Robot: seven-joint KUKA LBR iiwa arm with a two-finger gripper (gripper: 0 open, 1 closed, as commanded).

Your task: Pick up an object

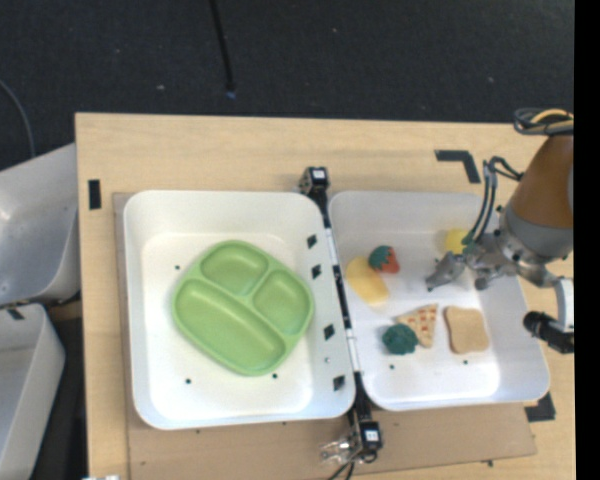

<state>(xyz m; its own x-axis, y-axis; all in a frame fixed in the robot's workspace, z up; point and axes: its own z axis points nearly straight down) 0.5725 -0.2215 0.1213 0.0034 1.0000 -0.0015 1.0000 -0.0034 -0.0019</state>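
Over right bin (pixel 380 393), pincer (pixel 460 270) w/ fingers apart, nothing between, yellow piece (pixel 455 239) just beside, pizza slice (pixel 419 322) & toast (pixel 466 329) below.

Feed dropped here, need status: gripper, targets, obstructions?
Gripper low over right bin, holding nothing visible. Pizza slice, toast lie just below. Nothing blocking.

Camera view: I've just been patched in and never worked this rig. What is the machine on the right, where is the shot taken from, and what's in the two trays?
One fixed camera looks down at a slant on a wooden bench with two shallow white bins. The grey and orange shape at the right is a robot arm; its end effector hangs over the right bin, and nothing is visibly held. The left bin holds a green divided plate. The right bin holds toy foods: a yellow piece, a red and green piece, a pizza slice, a toast slice, a dark green piece and a small yellow item beside the arm.
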